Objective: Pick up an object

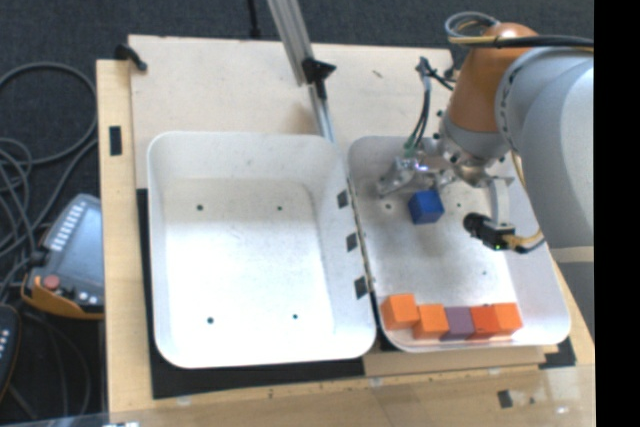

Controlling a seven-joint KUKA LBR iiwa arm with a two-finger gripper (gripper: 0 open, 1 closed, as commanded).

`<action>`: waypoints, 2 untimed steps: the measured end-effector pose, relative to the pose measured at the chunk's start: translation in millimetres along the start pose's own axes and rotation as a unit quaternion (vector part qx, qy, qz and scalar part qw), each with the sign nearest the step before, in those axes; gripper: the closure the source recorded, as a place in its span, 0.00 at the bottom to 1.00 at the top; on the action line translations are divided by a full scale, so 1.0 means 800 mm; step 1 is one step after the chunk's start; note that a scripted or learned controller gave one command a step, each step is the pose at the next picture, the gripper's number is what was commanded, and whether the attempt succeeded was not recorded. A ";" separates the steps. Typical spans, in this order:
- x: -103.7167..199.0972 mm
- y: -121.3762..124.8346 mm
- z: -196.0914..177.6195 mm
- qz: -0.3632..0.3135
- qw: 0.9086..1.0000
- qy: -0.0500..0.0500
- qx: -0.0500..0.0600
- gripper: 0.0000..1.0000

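Camera view — blue cube (426, 206) corner-on, no long axis, below pincer (418, 177) — finger state unclear.

Gripper (418, 183) low in right bin (520, 260), directly above blue cube (426, 206), apparently touching. Row of 5 blocks (455, 317) at bin's 6 o'clock wall: 4 orange, 1 purple. Left bin (180, 215) at 9 o'clock.

1. The grey arm (560, 145) reaches in from the right and bends downward.
2. Its orange band (482, 95) sits above the wrist, upper right.
3. The end effector (420, 183) points down and left, low in the view.
4. Cables (430, 105) run along the wrist.
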State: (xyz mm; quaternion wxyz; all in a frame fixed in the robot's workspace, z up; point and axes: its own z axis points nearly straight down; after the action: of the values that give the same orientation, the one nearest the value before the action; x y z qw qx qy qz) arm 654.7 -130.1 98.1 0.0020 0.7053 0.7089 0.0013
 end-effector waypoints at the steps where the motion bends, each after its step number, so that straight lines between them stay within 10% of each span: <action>1: 0.043 -0.043 0.001 0.000 1.000 0.000 0.002 0.00; 2: 0.053 -0.113 0.000 0.004 1.000 -0.001 0.002 0.00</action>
State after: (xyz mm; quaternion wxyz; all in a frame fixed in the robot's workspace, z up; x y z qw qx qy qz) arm 563.8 -88.1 97.4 0.0015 0.7083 0.7059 -0.0009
